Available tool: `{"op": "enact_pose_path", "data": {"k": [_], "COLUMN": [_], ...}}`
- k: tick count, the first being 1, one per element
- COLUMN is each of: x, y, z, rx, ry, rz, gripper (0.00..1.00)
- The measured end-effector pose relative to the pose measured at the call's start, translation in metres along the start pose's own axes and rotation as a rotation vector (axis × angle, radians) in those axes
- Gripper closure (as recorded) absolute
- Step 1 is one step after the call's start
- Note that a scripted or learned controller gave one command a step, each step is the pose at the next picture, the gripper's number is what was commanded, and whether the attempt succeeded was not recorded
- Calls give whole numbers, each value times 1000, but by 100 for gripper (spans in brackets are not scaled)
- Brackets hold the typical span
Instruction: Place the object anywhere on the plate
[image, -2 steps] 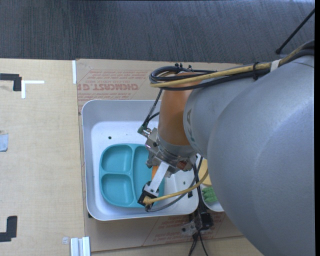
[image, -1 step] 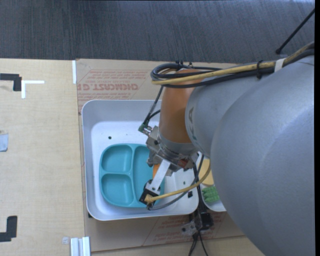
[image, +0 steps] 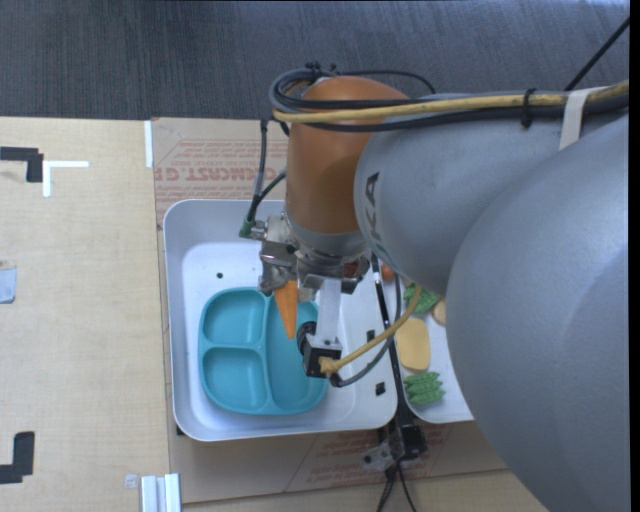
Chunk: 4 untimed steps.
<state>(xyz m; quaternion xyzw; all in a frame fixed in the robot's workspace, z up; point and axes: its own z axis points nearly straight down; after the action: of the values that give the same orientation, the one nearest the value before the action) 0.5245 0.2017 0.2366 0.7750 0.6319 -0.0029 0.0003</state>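
Note:
A teal divided plate (image: 240, 365) lies in the left white bin (image: 190, 260). My gripper (image: 289, 288) hangs over the plate's right side, under the orange wrist band. An orange carrot-shaped object (image: 287, 312) points down from between its fingers, just above the plate's divider and right compartment. The gripper is shut on this carrot. I cannot tell whether the carrot's tip touches the plate.
The right bin (image: 455, 408), mostly covered by the arm, holds a yellow piece (image: 414, 346), a green pod (image: 424, 388) and another green item (image: 424, 300). Cardboard and a pale bench surface surround the bins.

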Motion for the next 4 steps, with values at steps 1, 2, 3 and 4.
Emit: {"op": "enact_pose_path", "data": {"k": [1, 2, 3, 4], "x": [0, -1, -1, -2], "y": [0, 1, 0, 1], "z": [0, -8, -8, -15], "rx": [0, 3, 3, 6], "ry": [-1, -6, -6, -11], "rz": [-1, -4, -4, -7], "gripper": [0, 100, 0, 100]}}
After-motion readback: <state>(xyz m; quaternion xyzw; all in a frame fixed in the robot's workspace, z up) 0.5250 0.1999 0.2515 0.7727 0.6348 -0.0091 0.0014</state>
